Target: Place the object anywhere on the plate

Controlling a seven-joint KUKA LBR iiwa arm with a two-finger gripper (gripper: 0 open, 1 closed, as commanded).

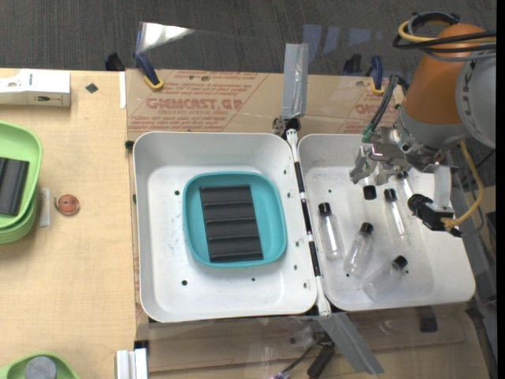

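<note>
I'm reaching in from the right, my grey arm with the orange band [443,76] hanging over the top right part of the right shallow white bin [450,290], wrist angled down and toward the left. My two-finger gripper [379,181] is sitting low over the bin's upper area, just above the cluster of vials; whether anything is between my tips is hidden by the metal wrist hardware, so I cannot tell my grip state. Five small clear plastic vials with black caps are lying in this bin: one upright-ish long vial [330,229] near the left wall, one tilted vial [357,249] beside it, one vial [394,212] right under my gripper, one short vial [369,190] touching or nearly touching my tips, and one vial [384,277] lying near the bottom right. The teal square plastic plate [192,219] is resting in the middle of the left shallow white bin [158,283], well apart from me, with a dark grey ribbed rectangular block [230,223] lying on it. On the wooden bench, a green tray [24,152] is sitting at the left edge.
</note>
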